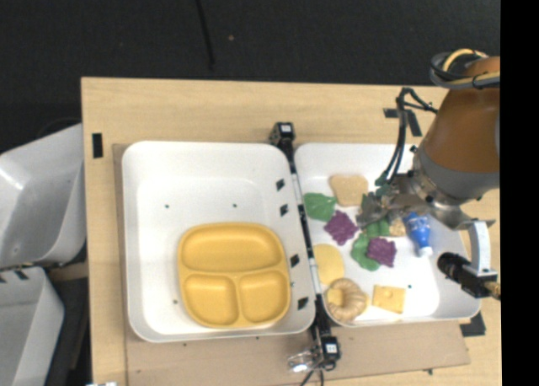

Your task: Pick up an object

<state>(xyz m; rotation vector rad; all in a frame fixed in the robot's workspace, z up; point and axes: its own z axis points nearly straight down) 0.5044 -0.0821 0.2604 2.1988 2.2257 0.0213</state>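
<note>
Pale wood worktop (210, 110) carries two white bins; I see a yellow divided tray (233, 274) in the left bin (152, 207). My gripper (376, 207) sits low in the right bin (421, 304) over purple grapes (340, 227) and green pieces (318, 206); I cannot tell how the jaws stand.

A pale wooden bench (219, 110) carries two shallow white plastic bins side by side, touching along their inner edges. The left bin (147, 233) sits toward the bench's left, the right bin (421, 300) toward its right edge.
</note>
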